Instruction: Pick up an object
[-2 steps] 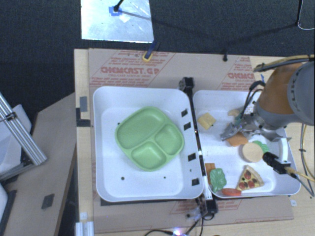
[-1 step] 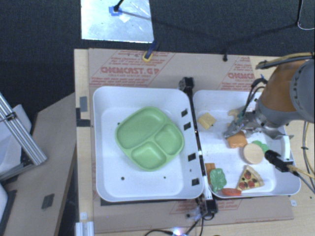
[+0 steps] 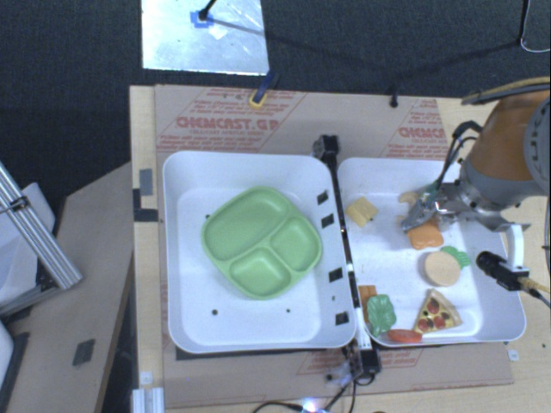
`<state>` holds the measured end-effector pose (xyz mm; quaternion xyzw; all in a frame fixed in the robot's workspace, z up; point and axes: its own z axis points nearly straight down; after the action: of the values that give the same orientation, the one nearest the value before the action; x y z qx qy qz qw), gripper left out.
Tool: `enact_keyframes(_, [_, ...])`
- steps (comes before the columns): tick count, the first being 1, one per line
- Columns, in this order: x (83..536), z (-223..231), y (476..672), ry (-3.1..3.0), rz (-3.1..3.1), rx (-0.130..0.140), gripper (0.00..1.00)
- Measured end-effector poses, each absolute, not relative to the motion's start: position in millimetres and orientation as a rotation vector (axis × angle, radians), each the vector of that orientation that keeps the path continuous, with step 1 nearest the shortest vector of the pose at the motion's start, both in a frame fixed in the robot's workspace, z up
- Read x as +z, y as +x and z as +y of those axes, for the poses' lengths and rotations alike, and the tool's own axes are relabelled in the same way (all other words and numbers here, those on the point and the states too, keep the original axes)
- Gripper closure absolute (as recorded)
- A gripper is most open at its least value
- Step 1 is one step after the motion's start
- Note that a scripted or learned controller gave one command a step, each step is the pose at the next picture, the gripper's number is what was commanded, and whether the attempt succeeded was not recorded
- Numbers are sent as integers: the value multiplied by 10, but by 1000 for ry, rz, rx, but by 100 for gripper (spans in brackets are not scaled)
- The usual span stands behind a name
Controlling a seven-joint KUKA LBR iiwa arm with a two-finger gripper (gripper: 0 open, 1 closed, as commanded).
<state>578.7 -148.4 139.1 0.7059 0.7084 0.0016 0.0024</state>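
Orange food piece [image 3: 425, 237] lying in the right bin [image 3: 499, 321], gripper [image 3: 422, 214] hovering just above it — finger spread too blurred to tell — so grasping and lifting are looking not yet done.

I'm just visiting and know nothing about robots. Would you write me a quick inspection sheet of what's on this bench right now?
Surface: two white bins side by side, left bin and right bin, on a printed board.
Job's things: in the right bin, a yellow block, orange piece, round biscuit, pizza slice and green toy.
Clutter: a green divided plate in the left bin.
Grippers: gripper low over the orange piece; grip not clear.
Cables: a dark cable by the arm's wrist.
Surroundings: dark carpet, a silver sheet behind the bench.
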Motion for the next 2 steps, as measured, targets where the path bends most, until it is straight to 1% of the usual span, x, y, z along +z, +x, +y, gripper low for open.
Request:
enact_keyframes(1, [2026, -1440, 5789, 2211, 2222, 7, 100])
enact_keyframes(2, [2261, -1439, 5802, 2213, 2224, 4, 100])
